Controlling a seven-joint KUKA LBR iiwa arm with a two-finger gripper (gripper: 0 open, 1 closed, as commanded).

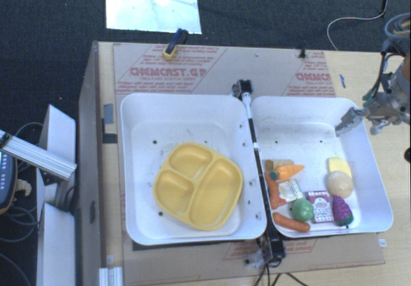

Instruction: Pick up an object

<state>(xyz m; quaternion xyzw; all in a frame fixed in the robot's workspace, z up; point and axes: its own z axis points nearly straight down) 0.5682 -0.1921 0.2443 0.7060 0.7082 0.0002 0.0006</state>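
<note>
— What does the arm look like, there on the right?

— Mostly grey metal [393, 101], blocky near the wrist, with a tan or orange patch at the very edge.

— And the hand?

— The hand [350, 121] is a slim grey piece, lighter along one face, jutting leftward. Its details are too small to tell.

— Cables?

— A thin pale cable [350, 24] loops at the far right, toward the arm.

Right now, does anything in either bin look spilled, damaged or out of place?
Nothing stands out. The yellow divided plate lies flat in the left bin, slightly turned. The toy foods sit bunched in the right bin's near corner, none outside it. The pincer hovers above that bin's far right edge.
</note>
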